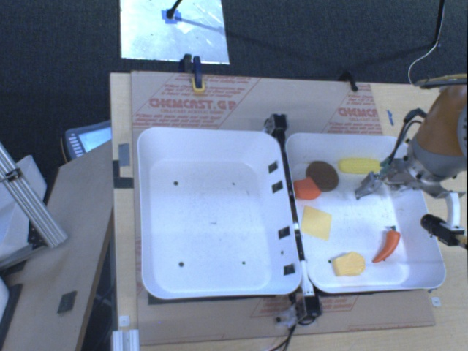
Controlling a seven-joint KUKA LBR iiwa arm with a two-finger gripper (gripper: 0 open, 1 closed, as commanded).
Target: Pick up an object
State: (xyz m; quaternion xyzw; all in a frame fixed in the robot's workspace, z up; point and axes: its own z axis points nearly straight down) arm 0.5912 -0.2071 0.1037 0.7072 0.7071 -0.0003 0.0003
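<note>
Pickup not yet made: gripper (368,187), how far open cannot be told and nothing seen in its grasp, at right-centre of frame over the right bin (420,280), just beside the untouched yellow corn cob (359,165); grasp and lift remain.

Two white bins (208,148) of smooth, faintly glossy plastic sit on a matt board (241,101) printed in red; toy foods, among them a yellow corn cob (359,165) and an orange pepper (387,246), look like moulded plastic, beside a dull metal gripper (368,187)
</note>
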